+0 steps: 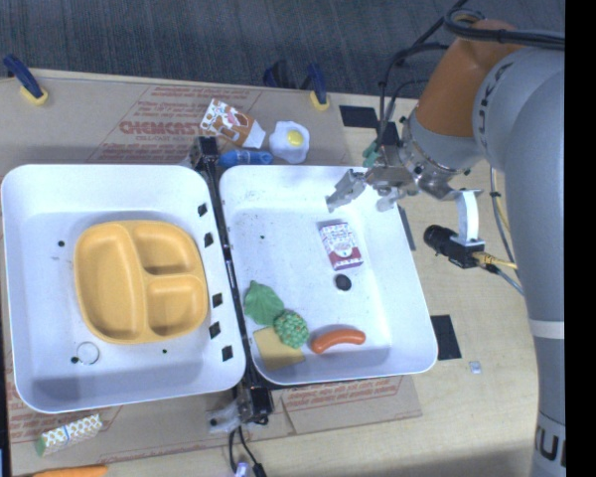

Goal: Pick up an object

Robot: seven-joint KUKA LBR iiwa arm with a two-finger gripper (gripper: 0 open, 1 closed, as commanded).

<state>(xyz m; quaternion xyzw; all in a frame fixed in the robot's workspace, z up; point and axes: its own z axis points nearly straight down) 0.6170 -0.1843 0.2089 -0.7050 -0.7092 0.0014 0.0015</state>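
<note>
now, step: approach, as i judge it. the gripper (366, 189) hangs over the back edge of the right bin (405, 311), nothing between its fingers, and no object is lifted yet.
pincer: fingers look spread apart, one pointing toward the bin's back left; the slant makes the gap hard to read, but nothing is clamped.
nearest target: the packet (340, 243), red and white, lies flat on the right bin's floor just in front of the gripper.
next move: probably drop down and forward onto the packet, or travel further to the front of the bin. a flat packet gives little to pinch, so the fingers would need to straddle its narrow sides; the rounder toys may grip more easily.
right bin, front: a sausage (337, 339) lies near the front wall; left of it a green ball (291, 328) sits touching a yellow block (273, 347), with a leaf (262, 302) just behind them.
right bin, middle: a small dark spot (343, 283) sits between packet and sausage; too small to tell what it is.
left bin (30, 207): holds a yellow tray (139, 278) with compartments, nothing visible in them.
outside, behind the right bin: a carton (224, 122), a blue thing (244, 156) and an egg (290, 140) rest on the cardboard.
</note>
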